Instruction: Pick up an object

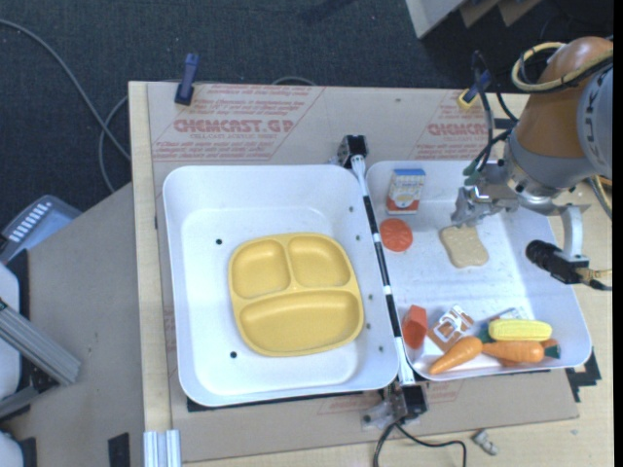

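Note:
My gripper hangs over the far part of the right bin, just above the upper edge of a tan slice of toy bread. I see nothing between its fingers. A small white carton with a blue top stands to its left, and a red round toy lies by the bin's left wall. At the near end lie a corn cob, two carrots, a small orange-red piece and a small white-and-orange toy.
The left bin holds a yellow divided plate. A black rail runs between the two bins. A black cylindrical part on the arm sticks out over the right bin's right side. A blue clamp sits at the bench's far left.

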`<state>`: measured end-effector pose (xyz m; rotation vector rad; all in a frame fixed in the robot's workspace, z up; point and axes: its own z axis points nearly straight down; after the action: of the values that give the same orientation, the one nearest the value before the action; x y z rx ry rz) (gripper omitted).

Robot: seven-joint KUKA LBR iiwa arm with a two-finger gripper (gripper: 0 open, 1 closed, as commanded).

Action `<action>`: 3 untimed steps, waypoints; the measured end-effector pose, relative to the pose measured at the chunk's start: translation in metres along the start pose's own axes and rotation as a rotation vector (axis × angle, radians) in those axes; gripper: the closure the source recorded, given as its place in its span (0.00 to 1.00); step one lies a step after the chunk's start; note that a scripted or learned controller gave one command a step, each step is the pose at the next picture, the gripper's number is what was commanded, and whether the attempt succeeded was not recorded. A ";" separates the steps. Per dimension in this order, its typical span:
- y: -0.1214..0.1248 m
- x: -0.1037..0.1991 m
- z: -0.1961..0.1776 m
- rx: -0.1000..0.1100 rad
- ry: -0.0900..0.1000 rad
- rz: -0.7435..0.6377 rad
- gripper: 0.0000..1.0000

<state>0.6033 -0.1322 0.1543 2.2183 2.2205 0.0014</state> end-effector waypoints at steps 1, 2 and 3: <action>0.000 0.000 0.000 0.001 0.000 0.000 0.00; -0.018 0.003 0.068 -0.001 0.001 0.001 0.00; -0.002 -0.087 0.068 0.000 0.009 -0.004 0.00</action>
<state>0.6012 -0.2194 0.0862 2.2187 2.2293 0.0107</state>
